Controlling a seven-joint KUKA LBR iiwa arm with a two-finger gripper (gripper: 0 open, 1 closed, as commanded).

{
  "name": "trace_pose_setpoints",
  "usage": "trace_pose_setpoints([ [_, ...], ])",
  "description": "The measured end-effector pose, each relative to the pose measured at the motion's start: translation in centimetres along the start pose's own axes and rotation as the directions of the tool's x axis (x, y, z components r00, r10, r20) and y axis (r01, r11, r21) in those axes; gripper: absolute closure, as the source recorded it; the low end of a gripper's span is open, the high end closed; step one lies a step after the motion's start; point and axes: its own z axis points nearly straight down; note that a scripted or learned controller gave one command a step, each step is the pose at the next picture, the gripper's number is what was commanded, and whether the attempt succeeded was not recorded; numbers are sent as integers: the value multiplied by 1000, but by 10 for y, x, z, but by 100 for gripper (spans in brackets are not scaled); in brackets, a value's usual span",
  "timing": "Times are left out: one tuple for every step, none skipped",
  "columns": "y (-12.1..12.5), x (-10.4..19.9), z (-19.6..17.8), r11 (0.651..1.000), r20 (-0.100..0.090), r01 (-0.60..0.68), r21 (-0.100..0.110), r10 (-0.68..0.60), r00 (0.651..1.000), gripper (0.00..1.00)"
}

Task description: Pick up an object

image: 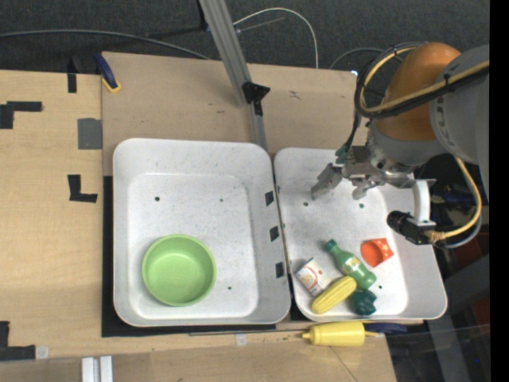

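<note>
Camera view: gripper (343, 183) open and empty above right bin (296, 213), well apart from green bottle (351, 265)

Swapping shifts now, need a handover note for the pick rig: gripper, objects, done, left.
Gripper: above the upper part of the right bin, away from the objects, holding nothing.
Right bin, lower end, clustered: green bottle, corn cob, small can, orange-red piece, dark teal item.
Left bin: green bowl in its lower left.
Yellow bottle lies on the bench just outside the right bin's lower rim.
Done: no pick yet.
Left: move down to the cluster, grasp one object, lift.
</note>
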Motion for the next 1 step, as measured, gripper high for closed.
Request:
trace_pose_setpoints([
  [0,0,0,1000,0,0,0,0,1000,0],
])
